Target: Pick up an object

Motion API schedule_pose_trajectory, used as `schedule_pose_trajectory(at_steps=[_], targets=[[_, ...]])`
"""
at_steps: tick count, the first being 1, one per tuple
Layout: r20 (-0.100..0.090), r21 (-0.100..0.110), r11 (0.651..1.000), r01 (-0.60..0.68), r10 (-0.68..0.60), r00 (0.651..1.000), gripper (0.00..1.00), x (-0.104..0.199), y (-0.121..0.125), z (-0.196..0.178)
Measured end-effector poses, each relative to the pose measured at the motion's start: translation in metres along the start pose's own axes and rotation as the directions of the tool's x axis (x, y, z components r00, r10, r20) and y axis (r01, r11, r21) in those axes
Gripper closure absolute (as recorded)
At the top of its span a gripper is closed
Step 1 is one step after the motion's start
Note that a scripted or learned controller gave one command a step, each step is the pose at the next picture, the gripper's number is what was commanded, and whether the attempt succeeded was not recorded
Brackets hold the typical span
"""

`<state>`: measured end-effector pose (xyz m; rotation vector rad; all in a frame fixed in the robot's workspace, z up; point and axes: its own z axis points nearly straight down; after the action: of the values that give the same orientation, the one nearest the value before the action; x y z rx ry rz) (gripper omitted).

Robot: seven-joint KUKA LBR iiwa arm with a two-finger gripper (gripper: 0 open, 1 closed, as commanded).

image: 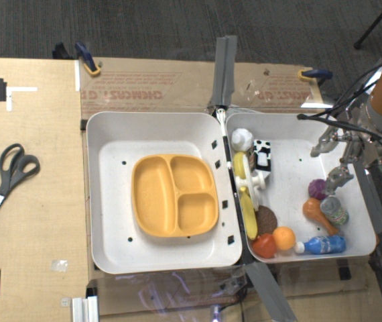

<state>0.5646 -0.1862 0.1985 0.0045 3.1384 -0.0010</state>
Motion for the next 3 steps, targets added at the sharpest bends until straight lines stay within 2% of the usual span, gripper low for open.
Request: schedule_pose_trajectory(at_steps=[1, 2, 3], targets=[[-0.004, -0.004, 0.997, -0.078, 0.078, 0.997, 0.00, 0.019, -0.032, 0.107], [0.016, 0.000, 0.989, -0.151, 0.151, 0.988, 0.00, 0.081, 0.035, 0.102], [0.020, 0.003, 0.999, -0.055, 0.055, 0.998, 0.00, 0.080, 0.067, 0.102]])
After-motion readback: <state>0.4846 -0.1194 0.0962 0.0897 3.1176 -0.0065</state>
